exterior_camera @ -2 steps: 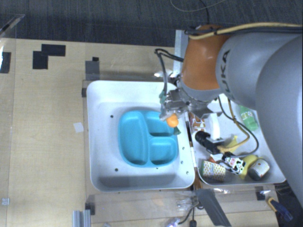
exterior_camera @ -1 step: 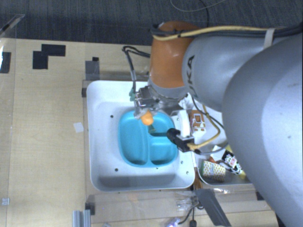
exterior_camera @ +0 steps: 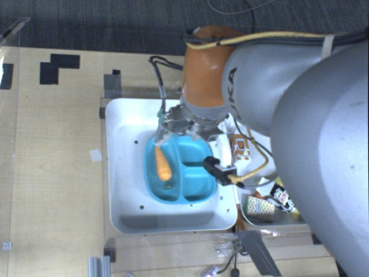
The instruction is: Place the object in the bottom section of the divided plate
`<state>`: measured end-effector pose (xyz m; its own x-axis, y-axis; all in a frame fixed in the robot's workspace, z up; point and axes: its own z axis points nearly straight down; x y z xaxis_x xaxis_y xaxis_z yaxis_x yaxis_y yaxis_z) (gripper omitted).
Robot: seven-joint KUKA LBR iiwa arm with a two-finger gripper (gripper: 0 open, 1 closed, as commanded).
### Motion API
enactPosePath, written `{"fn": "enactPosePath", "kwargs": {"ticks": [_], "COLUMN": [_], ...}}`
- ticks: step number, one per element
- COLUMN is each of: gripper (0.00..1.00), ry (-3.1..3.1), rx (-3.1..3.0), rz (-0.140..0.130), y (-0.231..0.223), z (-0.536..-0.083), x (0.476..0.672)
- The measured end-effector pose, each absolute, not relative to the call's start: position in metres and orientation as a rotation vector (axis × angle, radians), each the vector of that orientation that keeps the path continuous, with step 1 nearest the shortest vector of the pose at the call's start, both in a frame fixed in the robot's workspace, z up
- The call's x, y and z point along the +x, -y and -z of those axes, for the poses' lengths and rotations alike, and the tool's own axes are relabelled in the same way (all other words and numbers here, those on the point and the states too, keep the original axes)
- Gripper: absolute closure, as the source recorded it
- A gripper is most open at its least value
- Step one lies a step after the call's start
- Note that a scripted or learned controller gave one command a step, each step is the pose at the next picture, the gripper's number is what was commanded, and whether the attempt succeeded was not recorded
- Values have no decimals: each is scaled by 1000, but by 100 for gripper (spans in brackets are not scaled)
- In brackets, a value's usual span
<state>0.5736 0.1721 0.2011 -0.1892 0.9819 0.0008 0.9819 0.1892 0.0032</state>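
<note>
The arm (exterior_camera: 277, 97) fills the view from twelve round to five o'clock, its orange band (exterior_camera: 207, 68) hanging over the far edge of the left bin (exterior_camera: 124, 172). Under it sits the blue plate (exterior_camera: 196, 180), partly covered at its twelve o'clock side by the wrist. The carrot (exterior_camera: 163, 164) lies in the plate's nine o'clock compartment, pointing roughly twelve to six. The gripper (exterior_camera: 173, 126) sits just above the carrot's top end; whether it is parted or closed I cannot tell, and nothing visibly sits in its grasp. The right bin (exterior_camera: 245, 215) is mostly hidden; some packets (exterior_camera: 262, 203) peek out at four o'clock.
</note>
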Motion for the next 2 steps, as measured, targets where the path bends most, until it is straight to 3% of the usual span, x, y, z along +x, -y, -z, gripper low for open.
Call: {"fn": "enactPosePath", "kwargs": {"ticks": [1, 2], "gripper": [100, 0], "ry": [-2424, -2424], "rx": [1994, 1994], "rz": [-10, -9], "y": [-173, -173], "z": [-212, -212], "x": [575, 575]}}
